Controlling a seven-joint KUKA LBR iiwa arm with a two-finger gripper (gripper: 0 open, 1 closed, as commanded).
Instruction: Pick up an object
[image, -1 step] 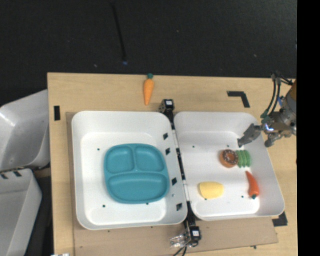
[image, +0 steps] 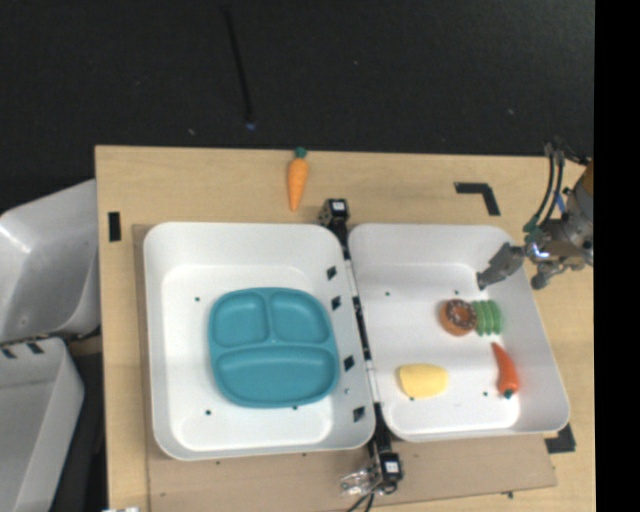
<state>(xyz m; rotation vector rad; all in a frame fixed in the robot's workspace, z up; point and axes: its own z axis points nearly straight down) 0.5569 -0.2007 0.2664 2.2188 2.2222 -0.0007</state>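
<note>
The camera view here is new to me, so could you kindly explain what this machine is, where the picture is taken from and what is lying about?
The picture comes from one fixed camera above a wooden bench, looking down at a slant. The machine is a robot arm reaching in from the right; its tool hangs over the upper right corner of the right bin, with nothing visibly held.

Two shallow white bins sit side by side. The left bin holds a teal divided plate. The right bin holds a brown round item touching a green ridged item, a yellow item and a small orange-red carrot-like toy. Another toy carrot lies on the bench behind the bins.

Its job is to pick up an object.
</note>
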